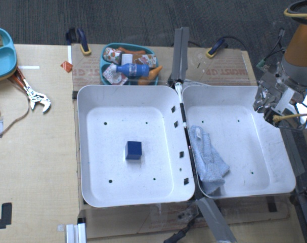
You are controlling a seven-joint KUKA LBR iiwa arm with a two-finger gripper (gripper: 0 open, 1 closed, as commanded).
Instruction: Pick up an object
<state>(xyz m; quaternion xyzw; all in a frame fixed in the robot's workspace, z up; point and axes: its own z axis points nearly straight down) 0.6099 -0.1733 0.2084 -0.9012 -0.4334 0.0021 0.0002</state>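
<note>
The blue cube lies near the middle of the left bin. The gripper hovers over the right bin's far right edge; whether it is clenched, I cannot tell.

From my station I see the arm coming in at the right edge of the camera view, its orange band sitting above the grey wrist. The wrist angles down and to the left, with cables running along its side. The gripper hangs at the lower end of the wrist, pointing downward. It is too dark and small on my screen to read further.
</note>
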